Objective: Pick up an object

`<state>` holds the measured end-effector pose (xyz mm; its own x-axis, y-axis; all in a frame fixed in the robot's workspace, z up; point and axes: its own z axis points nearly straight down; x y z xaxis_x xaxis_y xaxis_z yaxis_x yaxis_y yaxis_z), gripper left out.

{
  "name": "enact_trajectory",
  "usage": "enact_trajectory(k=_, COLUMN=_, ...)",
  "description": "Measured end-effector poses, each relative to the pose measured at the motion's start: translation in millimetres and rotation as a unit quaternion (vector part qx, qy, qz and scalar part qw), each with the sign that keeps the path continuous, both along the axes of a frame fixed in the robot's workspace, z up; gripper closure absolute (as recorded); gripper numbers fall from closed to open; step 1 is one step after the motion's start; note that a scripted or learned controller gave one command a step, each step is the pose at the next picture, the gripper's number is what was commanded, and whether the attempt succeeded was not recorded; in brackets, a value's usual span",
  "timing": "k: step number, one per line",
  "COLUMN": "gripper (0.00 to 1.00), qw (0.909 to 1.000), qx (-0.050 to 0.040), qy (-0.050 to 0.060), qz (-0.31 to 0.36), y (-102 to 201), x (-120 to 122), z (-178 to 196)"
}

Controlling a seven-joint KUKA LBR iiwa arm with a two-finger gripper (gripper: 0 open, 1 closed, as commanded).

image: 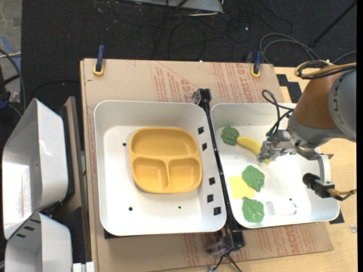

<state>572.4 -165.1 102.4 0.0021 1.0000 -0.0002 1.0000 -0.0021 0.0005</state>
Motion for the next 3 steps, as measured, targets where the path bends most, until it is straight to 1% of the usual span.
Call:
enact_trajectory(k=1, gripper=1.00, qw=1.0000, qx=-0.0008, qy=-0.002, qz=0.000, y=-5, x=-4, z=46)
enact_trajectory(k=3, gripper=1.00, qw=1.0000, qx=-0.0008, qy=-0.003, qz=0.003, y=10, x=-15, z=154)
